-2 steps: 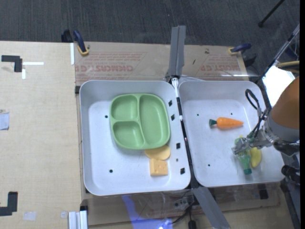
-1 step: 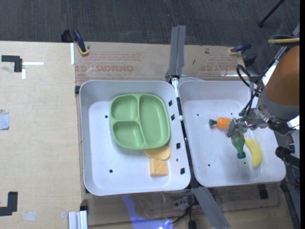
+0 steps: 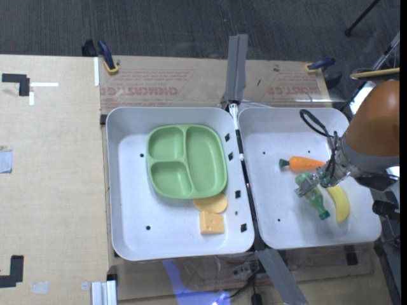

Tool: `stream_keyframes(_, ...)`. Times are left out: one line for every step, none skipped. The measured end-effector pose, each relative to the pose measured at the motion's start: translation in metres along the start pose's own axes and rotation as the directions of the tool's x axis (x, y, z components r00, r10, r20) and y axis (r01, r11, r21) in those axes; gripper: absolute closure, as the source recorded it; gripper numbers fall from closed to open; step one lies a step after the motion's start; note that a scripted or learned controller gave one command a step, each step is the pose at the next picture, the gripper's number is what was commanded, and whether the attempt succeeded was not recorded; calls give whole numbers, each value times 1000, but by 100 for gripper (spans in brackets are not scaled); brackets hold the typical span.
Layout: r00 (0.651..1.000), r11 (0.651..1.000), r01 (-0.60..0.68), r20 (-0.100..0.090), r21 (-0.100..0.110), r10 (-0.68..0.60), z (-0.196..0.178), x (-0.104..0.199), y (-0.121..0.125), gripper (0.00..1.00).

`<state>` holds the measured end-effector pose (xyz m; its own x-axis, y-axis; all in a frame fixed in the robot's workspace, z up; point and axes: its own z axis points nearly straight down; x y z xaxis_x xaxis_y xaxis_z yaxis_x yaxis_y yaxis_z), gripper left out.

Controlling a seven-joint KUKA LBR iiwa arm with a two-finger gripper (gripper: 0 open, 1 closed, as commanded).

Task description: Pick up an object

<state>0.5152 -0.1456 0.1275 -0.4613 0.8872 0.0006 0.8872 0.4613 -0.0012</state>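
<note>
Claw (image 3: 316,184): low in the right bin (image 3: 280,224), at the green bottle (image 3: 314,199); I cannot tell its state
Targets: carrot (image 3: 304,164) at 12 o'clock of the claw, bottle at 6, banana (image 3: 339,203) at 4, all close together
Risk: crowding may make the claw nudge the banana or carrot; the rounded bottle may roll away or slip
Count, right bin: one carrot, one bottle, one banana
Count, left bin (image 3: 124,196): one green divided plate (image 3: 187,161), one yellow block (image 3: 212,222), one round yellow piece (image 3: 215,203)
Bins on the bench: two
</note>
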Motion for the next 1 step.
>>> stream_keyframes(953,953,-302,1,0,302,-63,44,51,100)
